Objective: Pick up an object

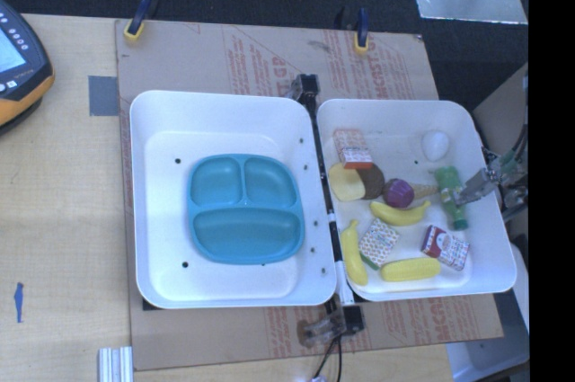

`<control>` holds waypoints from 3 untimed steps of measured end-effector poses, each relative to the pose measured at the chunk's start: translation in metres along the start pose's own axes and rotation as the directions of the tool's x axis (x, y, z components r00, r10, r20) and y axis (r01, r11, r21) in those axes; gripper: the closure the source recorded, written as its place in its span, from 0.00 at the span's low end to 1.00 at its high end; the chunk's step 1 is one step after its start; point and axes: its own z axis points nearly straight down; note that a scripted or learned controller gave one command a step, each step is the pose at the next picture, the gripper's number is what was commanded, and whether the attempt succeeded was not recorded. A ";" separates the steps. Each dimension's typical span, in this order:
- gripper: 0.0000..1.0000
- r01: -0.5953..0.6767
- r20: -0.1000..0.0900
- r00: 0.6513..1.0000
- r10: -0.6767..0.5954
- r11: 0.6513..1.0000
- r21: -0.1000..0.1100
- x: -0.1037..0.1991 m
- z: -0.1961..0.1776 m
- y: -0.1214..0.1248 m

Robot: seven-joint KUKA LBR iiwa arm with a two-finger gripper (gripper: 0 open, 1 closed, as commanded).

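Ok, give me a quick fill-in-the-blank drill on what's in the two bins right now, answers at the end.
1. The blue divided plate lies in the ____ bin.
2. The plate has ____ compartments.
3. The purple ball sits just above a curved ____.
4. The gripper is at the right bin's ____ edge, by a green object.

Missing words: left; three; banana; right
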 end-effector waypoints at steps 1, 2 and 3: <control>0.00 0.014 -0.005 1.000 -0.014 1.000 0.004 0.115 0.067 0.059; 0.00 -0.001 0.000 1.000 0.001 1.000 0.007 0.080 0.159 0.061; 0.00 0.005 0.001 1.000 -0.005 1.000 -0.003 0.110 0.153 0.101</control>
